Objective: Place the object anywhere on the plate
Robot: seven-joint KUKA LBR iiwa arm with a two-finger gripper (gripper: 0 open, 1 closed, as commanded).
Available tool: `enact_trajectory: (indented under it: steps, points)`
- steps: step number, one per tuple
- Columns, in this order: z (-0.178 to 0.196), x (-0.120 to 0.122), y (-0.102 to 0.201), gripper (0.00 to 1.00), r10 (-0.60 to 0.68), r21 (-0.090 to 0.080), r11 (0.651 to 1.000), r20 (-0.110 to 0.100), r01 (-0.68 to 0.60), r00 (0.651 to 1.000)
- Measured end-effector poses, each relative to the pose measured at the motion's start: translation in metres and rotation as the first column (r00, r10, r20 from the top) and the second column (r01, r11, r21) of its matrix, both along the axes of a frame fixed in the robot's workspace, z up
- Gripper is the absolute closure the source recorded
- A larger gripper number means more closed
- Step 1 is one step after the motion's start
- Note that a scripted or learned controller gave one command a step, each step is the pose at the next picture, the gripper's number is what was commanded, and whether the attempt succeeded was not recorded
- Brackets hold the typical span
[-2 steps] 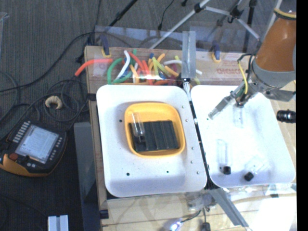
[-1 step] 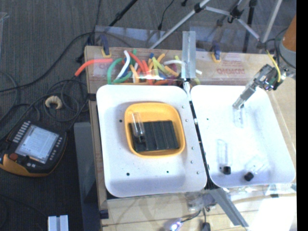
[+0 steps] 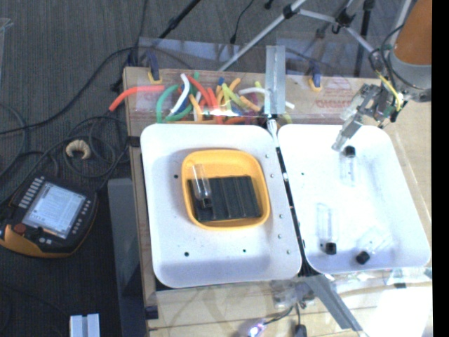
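- The desk is seen from above, carrying two white bins side by side: a left bin and a right bin.
- A yellow plate is set in the left bin; a dark ridged block and a clear vial already lie on it.
- The arm is seen reaching in at the upper right, with the hand over the far part of the right bin.
- Whether the hand is wide or narrow cannot be told, and nothing can be made out between its fingers.
- Clear vials with black caps lie in the right bin: one just below the hand, one near the front, and one at the front right.
- The vial just below the hand is judged the likeliest object; the step in hand is judged to be the grasp.
- To do it well, the hand should be lowered square across the vial's body, closed at its middle so it does not roll away, and lifted clear of the bin walls before being carried to the plate.
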State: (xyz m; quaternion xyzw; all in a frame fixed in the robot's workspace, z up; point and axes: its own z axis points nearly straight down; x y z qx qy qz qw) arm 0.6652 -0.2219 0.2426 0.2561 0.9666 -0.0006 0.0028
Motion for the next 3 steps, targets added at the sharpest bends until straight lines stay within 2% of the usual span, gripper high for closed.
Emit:
enact_trajectory:
  steps: [1, 2, 3]
  points:
    - [-0.029, -0.011, 0.000, 0.00, 0.371, 0.001, 0.929, 0.000, -0.371, 0.929]
    - [0.058, -0.003, 0.000, 0.00, 0.650, -0.002, 0.760, 0.001, -0.650, 0.760]
    - [0.080, 0.005, 0.000, 0.00, 0.811, -0.003, 0.585, 0.000, -0.811, 0.585]
